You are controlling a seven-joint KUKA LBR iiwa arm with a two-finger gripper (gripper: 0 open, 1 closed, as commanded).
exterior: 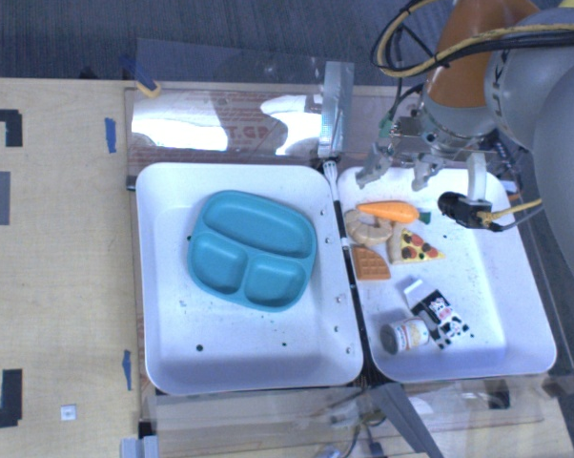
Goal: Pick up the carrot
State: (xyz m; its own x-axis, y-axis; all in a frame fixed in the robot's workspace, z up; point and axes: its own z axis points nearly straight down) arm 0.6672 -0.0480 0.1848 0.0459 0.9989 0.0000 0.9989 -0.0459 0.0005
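1. Carrot (389, 212) lies in the right bin (516, 332), near its far edge.
2. I see the gripper (399, 175) just above it, fingers spread, pinching nothing.

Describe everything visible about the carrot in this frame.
The carrot is a small orange toy with a green stub at its right end, plastic-looking and smooth. It lies flat and roughly horizontal near the back of the right bin, resting against a beige food piece just below it. The gripper hangs just above it, fingers spread, not touching it.
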